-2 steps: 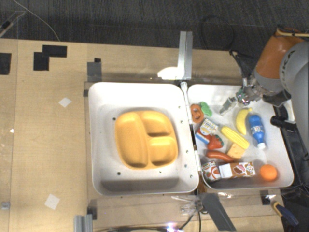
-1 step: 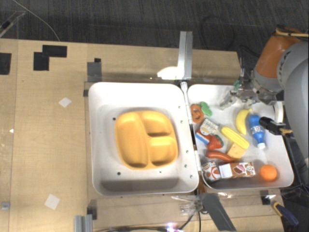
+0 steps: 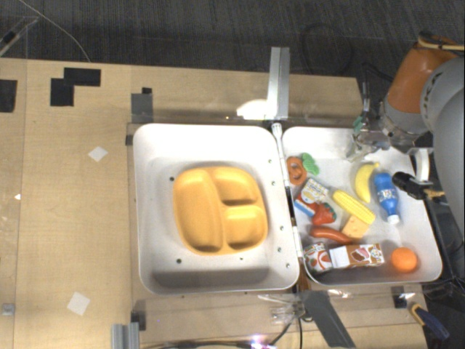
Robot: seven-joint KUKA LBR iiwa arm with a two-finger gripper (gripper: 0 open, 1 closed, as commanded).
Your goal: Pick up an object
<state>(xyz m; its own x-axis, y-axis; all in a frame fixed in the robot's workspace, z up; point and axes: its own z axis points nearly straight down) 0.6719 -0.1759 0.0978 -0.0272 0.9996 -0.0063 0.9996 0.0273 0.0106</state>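
Two bins: left bin (image 3: 145,217) holds yellow tray (image 3: 218,209); right bin (image 3: 429,264), toy food.

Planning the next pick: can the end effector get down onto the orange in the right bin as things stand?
Probably yes. The orange sits alone in the near right corner of the right bin, open from above, the carton just beside it. The end effector is at the far edge; the bin wall close by may crowd one side.

Matt white plastic bins (image 3: 156,217), smooth yellow plastic tray (image 3: 218,209), wooden bench (image 3: 65,217)
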